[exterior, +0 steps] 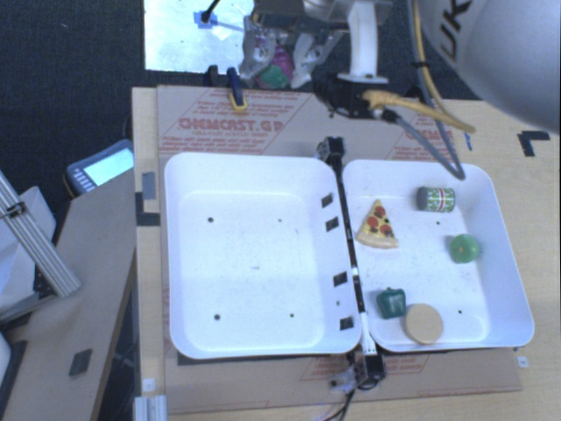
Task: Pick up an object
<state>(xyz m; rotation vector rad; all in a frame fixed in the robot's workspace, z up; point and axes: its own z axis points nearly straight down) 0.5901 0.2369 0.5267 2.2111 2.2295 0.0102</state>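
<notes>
Gripper raised beyond the bins at top of view, fingers clamped on a pink-and-green object. Right bin, nearest first: tan disc, dark green pepper, green ball, pizza slice, green can.

A light wooden bench is covered by a brown cardboard sheet with red lettering, seen just below the raised two-finger gripper. Two shallow white plastic bins are set side by side on the sheet, further below the gripper.
</notes>
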